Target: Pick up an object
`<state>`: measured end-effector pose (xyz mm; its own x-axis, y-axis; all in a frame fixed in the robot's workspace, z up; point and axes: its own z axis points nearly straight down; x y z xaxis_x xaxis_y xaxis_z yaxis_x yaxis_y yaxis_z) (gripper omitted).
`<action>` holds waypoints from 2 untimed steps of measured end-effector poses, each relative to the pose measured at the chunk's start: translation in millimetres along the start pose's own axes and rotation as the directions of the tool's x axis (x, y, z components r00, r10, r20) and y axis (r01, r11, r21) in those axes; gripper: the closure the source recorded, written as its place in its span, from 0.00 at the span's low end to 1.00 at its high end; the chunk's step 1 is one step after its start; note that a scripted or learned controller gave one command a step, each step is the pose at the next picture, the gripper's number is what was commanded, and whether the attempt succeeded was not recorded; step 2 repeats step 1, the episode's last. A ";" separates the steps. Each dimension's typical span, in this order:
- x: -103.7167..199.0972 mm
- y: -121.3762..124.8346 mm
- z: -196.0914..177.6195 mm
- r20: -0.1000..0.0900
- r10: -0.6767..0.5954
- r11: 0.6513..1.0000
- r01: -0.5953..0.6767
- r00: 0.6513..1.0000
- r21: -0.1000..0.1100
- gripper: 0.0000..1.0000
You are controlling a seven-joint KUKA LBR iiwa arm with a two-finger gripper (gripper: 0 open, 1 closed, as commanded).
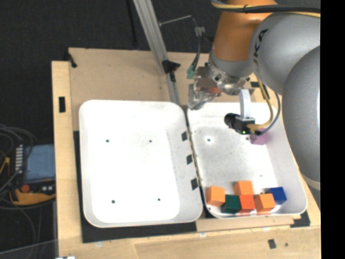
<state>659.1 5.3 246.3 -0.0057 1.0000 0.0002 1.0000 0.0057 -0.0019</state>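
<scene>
Reaches in from the right edge of the frame: grey arm (294, 63) filling the upper right, orange band (242, 20) above the wrist near top centre, wrist pointing down and toward the left. Gripper (198, 97) hangs at the far rim of the right bin (226, 144), just right of the divide between the two bins, above centre of frame. Cannot tell whether open or closed, too small and blurred against the rim. Nothing visibly gripped. Two shallow white bins side by side: left bin (135, 161) at centre left, right bin at centre right. Blocks bunched along the near rim of the right bin, lower right of frame, touching or nearly touching: four orange blocks (216, 194), one green block (232, 203), one blue block (277, 194). One purple block (260, 138) apart from that bunch, against the right wall of the right bin, just below a small black device (237, 122) with cables hanging off the wrist. All seven blocks well apart from the gripper. Metal rail (153, 36) slanting from top centre down to the bins' far edge. Handheld pendant (35, 169) with cables at the left edge, off the bench (118, 74).
</scene>
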 end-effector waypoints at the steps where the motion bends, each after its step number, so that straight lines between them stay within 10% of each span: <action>1: 54.3 -8.4 14.2 0.000 -0.001 1.000 0.001 1.000 0.000 1.00; 2: 54.3 -8.4 14.2 0.000 -0.001 1.000 0.001 1.000 0.000 1.00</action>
